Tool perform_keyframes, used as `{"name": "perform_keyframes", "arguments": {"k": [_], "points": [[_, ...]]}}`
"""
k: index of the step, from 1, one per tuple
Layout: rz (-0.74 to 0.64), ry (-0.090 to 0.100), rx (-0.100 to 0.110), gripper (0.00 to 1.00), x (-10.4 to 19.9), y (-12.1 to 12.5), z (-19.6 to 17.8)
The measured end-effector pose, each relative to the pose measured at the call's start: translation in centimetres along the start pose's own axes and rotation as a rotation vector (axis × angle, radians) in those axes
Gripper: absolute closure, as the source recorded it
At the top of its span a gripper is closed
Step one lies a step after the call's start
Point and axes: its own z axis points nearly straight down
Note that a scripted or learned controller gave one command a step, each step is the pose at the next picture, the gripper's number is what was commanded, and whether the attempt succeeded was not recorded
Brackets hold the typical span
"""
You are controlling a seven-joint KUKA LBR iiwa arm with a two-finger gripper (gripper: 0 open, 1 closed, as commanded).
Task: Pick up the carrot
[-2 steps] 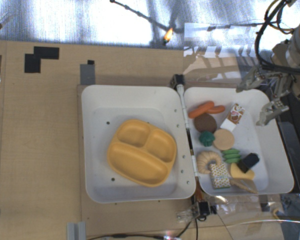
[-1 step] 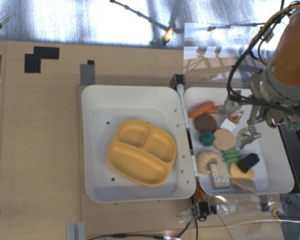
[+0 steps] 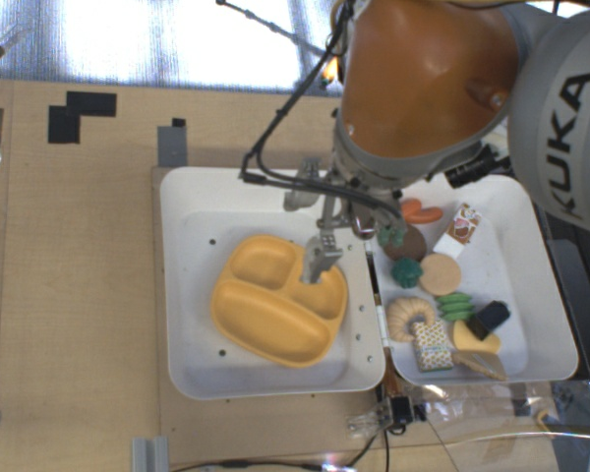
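Carrot (image 3: 422, 214) half hidden under arm (image 3: 423, 77), pincer (image 3: 323, 259) tips unclear

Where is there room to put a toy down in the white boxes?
The left bin has bare floor left of the yellow plate, and a strip along its front. The right bin is crowded with toy food, like the carrot; some bare floor lies along its right wall.

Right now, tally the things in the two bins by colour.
Yellow: 2, the divided plate and the wedge
Orange-red: 1, the carrot
Green: 2, at and
Tan or beige: 2, the disc and the ring
Black: 1, at
Patterned packets: 2, at and
Total: 10
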Motion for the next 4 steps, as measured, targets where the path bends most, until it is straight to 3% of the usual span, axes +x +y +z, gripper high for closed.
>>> {"name": "perform_keyframes", "arguments": {"k": [1,2,3,4], "points": [[0.011,-0.001,0.004,0.0,-0.1,-0.6,0.0],[0.222,0.005,0.005,0.0,-9.5,2.6,5.4],[0.655,0.006,0.007,0.0,-7.3,6.0,9.1],[0.142,0.007,0.005,0.0,-2.8,6.3,15.8]]}}
